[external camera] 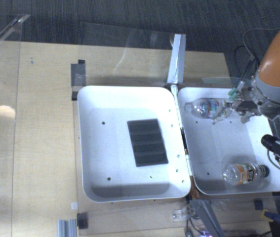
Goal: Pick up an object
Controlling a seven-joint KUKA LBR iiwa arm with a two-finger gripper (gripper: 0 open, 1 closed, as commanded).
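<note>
A clear plastic bottle (pixel 205 107) is lying on its side at the far left corner of the right bin (pixel 214 147), close to the bin's wall. The gripper (pixel 227 110) is being held low just beside that bottle, at its right end; whether contact is being made cannot be told. A second clear bottle (pixel 245 173), with a label and a dark cap, is lying near the bin's front edge, well apart from the first. A black ribbed pad (pixel 147 142) is resting in the middle of the left bin (pixel 95 132). The arm (pixel 278 68) is reaching in from the right.
</note>
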